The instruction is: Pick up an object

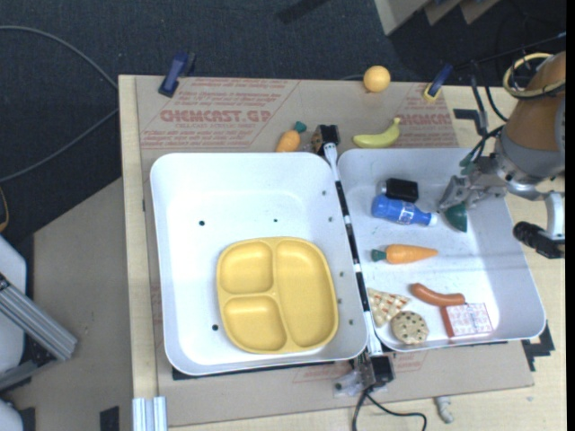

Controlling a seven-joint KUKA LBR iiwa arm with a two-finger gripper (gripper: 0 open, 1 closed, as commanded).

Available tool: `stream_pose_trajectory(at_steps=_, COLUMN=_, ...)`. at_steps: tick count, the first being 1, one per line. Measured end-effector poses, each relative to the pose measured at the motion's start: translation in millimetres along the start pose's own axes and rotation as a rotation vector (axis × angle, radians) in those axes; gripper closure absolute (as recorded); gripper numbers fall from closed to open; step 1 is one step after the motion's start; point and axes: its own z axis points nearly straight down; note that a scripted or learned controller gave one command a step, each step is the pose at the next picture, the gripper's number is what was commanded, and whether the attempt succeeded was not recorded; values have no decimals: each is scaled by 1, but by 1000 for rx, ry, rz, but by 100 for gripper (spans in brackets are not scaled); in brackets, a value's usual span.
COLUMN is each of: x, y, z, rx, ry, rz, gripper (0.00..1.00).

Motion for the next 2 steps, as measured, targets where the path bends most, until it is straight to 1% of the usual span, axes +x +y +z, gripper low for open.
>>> stream_pose_trajectory(at_steps=1, x=73, y=-25, z=-34, rx=3, ry=1, rz=2, gripper=100)
stream_pose_trajectory(at_steps=2, x=136, y=-34, z=-89, rx=0, ry=0, rz=2, gripper=100)
